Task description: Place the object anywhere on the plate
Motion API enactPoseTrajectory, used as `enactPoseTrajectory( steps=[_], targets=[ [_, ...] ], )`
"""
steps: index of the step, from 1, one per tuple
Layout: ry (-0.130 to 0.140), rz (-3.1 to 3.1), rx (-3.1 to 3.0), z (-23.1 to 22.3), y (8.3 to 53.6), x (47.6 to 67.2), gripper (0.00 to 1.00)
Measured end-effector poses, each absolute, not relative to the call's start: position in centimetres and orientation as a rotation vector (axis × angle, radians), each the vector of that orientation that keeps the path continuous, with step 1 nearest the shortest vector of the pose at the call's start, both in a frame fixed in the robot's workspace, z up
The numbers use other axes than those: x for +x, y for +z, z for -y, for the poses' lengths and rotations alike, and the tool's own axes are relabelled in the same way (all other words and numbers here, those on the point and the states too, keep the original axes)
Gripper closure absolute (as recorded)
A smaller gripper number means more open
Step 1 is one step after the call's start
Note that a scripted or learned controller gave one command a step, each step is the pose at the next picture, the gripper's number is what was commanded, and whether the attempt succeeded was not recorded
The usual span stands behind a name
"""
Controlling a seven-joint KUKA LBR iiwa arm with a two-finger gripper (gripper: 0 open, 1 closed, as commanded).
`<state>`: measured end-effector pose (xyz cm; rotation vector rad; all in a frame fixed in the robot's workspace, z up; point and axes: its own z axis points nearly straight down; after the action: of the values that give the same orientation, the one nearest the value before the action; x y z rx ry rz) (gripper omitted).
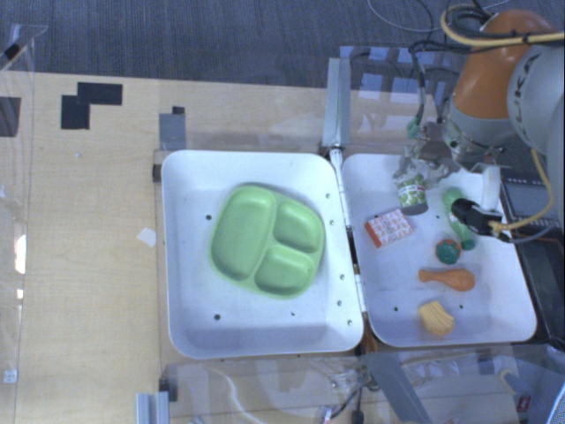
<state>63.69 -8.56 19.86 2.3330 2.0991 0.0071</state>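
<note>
A smooth green plate (267,239) with three rounded compartments is lying in the left bin (185,325). The gripper (415,177) is hanging over the right bin (503,321), its metal fingers appearing to be pinching a small speckled green jar (411,194). Nearby are lying a red patterned card (389,228), a teal ball (448,253), a tan drumstick shape (448,278) and a ridged yellow piece (435,317).

The arm (508,78) is cut off for you by the right edge. The gripper (422,162) overlaps a small green-lidded jar (411,193); contact is unclear.
</note>
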Motion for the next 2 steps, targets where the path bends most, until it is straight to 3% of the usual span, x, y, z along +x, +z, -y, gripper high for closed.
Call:
enactPoseTrajectory(
  steps=[1,2],
  targets=[
    [0.006,-2.184,2.254,0.5,18.6,66.0,1.00],
    [0.006,-2.360,2.068,-5.7,18.6,62.2,1.00]
  ],
)
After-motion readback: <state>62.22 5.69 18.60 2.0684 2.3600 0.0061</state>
